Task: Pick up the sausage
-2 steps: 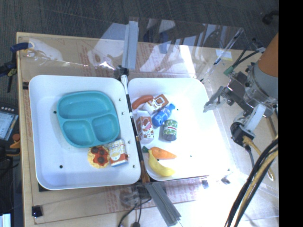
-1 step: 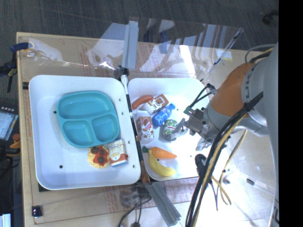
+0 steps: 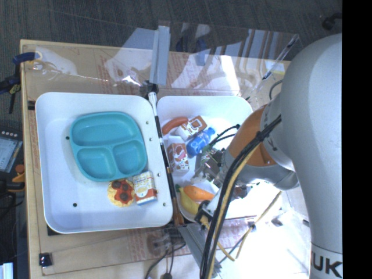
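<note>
Cables and the grey arm (image 3: 308,127) cover much of the right bin (image 3: 232,103), so the gripper (image 3: 210,166) is a dark tangle low in that bin and I cannot tell how its jaws stand. The sausage (image 3: 174,124) lies in the right bin's upper left part, near the divider, partly tucked behind a small white packet (image 3: 195,125); its long axis runs roughly left to right, tilting slightly upward toward the right. Just below it sit a blue item (image 3: 200,142) and a red-and-white carton (image 3: 179,157). An orange and yellow piece (image 3: 195,195) lies at the bin's lower edge, half hidden. The left bin (image 3: 52,202) holds a teal divided plate (image 3: 107,144).
</note>
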